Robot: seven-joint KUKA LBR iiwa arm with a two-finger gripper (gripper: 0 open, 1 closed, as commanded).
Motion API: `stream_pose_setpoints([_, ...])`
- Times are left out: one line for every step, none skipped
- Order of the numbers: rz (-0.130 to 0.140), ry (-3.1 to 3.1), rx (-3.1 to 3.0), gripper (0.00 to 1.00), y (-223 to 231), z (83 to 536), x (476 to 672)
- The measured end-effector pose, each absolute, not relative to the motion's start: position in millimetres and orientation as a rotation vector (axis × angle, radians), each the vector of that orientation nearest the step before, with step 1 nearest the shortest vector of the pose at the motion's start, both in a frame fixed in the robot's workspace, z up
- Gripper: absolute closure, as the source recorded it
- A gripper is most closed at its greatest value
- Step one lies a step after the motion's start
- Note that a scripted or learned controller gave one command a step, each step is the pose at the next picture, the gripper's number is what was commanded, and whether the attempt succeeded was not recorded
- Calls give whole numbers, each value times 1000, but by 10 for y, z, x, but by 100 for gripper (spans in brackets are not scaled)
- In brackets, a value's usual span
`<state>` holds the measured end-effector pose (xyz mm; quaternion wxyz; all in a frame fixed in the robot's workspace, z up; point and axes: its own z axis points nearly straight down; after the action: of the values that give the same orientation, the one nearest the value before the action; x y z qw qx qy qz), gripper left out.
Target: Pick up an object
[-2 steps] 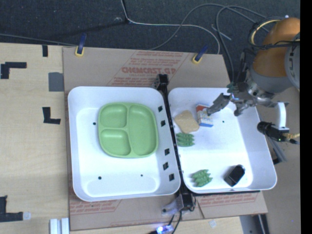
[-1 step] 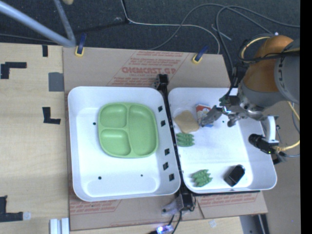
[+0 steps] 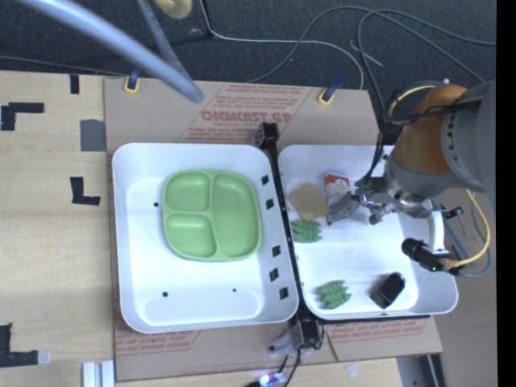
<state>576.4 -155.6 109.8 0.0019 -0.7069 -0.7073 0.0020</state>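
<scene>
My gripper [image 3: 345, 206] hangs low over the middle of the right bin [image 3: 419, 301], with the arm coming in from the right. Just left of it lies a tan round piece [image 3: 305, 201], and a small red and white packet [image 3: 335, 184] sits close behind it. A green leafy piece [image 3: 306, 231] lies below the tan piece, near the bin's left wall. Another green leafy piece [image 3: 332, 293] and a black block [image 3: 389, 289] rest near the front wall. Nothing shows in the gripper's hold.
The left bin [image 3: 137, 297] holds a green divided plate [image 3: 212, 214]. A black divider [image 3: 278, 216] runs between the bins. Cables trail over the dark floor behind the bench.
</scene>
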Motion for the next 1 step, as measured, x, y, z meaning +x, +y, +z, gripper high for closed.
stream_pose_setpoints([3, -2223, -2220, 0, -1551, 842, 5766])
